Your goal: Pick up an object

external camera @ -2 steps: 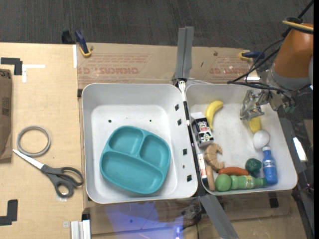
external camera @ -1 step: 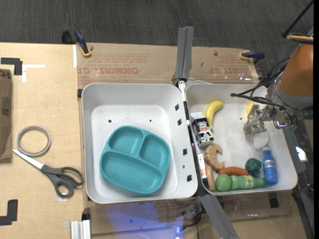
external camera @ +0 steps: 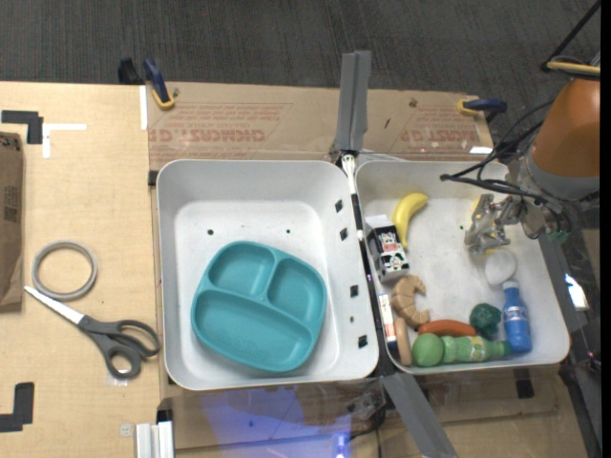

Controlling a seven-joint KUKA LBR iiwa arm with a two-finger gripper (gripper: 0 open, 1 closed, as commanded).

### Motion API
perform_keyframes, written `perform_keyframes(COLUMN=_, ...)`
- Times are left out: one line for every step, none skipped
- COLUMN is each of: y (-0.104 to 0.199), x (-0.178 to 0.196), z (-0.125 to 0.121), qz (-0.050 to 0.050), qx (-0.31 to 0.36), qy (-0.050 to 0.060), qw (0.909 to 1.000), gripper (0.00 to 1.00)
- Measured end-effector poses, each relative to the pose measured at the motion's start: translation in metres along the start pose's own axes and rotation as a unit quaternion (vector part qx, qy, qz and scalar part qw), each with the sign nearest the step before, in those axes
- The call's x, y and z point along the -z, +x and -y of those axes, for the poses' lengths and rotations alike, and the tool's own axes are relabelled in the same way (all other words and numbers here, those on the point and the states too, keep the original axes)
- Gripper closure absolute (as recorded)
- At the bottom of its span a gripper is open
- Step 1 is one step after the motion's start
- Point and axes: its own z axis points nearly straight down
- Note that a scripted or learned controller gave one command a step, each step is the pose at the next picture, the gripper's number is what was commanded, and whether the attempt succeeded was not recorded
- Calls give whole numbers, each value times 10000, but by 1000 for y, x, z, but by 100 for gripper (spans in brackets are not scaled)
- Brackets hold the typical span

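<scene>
**Over the right bin: fingers poised above a cluttered field**

In the right bin [external camera: 549, 284], I see the fingers [external camera: 487, 232] hanging above bare white floor near the back right; whether they stand apart or together I cannot tell, since metal glare and cables blur them. Nothing shows between them, so I judge the pick not yet made. Candidate things: just below the fingers lies a pale round object [external camera: 499, 269]; further below, a blue bottle [external camera: 516, 318] and a dark green ball [external camera: 485, 318]. To their left rests a banana [external camera: 410, 213], with a small printed box [external camera: 389, 252] and a tan croissant-shaped toy [external camera: 411, 297] beyond it. Well below, an orange carrot [external camera: 447, 328] touches a green toy [external camera: 458, 350]. The left bin [external camera: 191, 189] carries a teal divided plate [external camera: 260, 303].

To do this step well, I would choose the isolated banana or the pale object, centre over it, and descend straight, avoiding the crowded lower cluster, where neighbours may be nudged.
</scene>
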Motion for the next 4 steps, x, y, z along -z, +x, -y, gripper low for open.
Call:
perform_keyframes(y=-15, x=0, z=1, qz=1, qx=337, qy=1, qw=9994, gripper=0)
perform_keyframes(y=46, x=-1, z=-111, qz=-19, qx=-483, qy=-11, qw=9988, gripper=0)
perform_keyframes(y=-4, x=-1, z=-72, qz=-9, qx=-393, qy=-3, qw=9992, gripper=0)
perform_keyframes(y=69, x=-1, z=-4, qz=-18, qx=-476, qy=-4, qw=9989, gripper=0)
